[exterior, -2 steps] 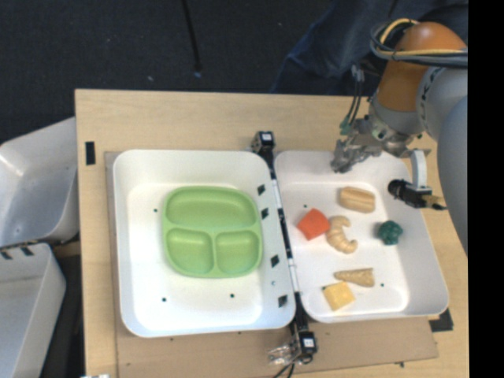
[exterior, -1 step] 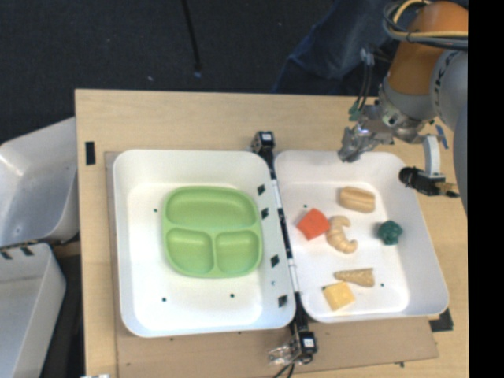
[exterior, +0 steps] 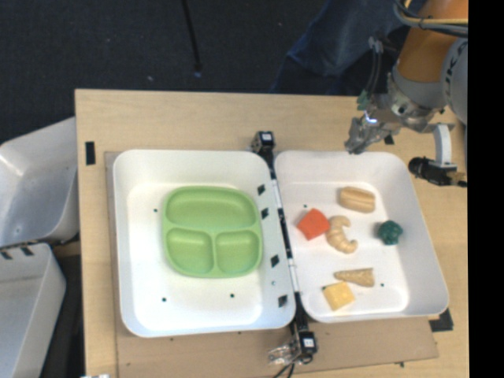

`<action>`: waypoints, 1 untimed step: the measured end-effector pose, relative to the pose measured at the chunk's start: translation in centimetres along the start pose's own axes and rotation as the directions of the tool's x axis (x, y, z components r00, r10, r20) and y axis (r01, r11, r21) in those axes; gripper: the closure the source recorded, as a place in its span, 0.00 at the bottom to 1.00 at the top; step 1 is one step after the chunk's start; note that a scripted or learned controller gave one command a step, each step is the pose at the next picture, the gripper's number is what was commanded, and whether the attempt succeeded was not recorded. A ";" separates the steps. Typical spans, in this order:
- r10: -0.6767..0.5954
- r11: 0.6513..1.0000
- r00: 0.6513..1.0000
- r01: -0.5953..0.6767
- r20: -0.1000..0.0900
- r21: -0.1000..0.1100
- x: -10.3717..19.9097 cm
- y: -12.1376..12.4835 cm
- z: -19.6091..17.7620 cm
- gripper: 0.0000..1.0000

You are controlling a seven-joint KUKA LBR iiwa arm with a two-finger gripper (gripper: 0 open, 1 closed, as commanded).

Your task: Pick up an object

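— How far along?

— Nothing lifted. My tool (exterior: 365,136) hovers at the right bin's (exterior: 421,278) far rim; whether it's open, I cannot tell. The bread roll (exterior: 357,199), croissant (exterior: 342,235) and red block (exterior: 313,224) lie inside.

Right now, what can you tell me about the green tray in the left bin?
The green tray is a light green, matte, plastic-looking dish with rounded corners. It has three compartments: one wide section at the far side and two smaller ones nearer the camera. It lies flat, right side up, about in the middle of the left bin, touching only the bin floor.
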State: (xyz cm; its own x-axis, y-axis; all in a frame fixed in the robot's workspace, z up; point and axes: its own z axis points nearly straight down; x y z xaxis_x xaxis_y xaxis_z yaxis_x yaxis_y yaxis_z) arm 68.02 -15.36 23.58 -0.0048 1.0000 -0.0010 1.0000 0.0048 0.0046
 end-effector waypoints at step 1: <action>0.001 1.000 1.000 -0.001 -0.001 0.004 4.9 -2.7 -0.1 1.00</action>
State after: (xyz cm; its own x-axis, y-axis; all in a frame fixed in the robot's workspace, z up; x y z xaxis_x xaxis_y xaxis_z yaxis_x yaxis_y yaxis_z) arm 65.31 -10.44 23.70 -0.0041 1.0000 -0.0004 1.0000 0.0041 0.0002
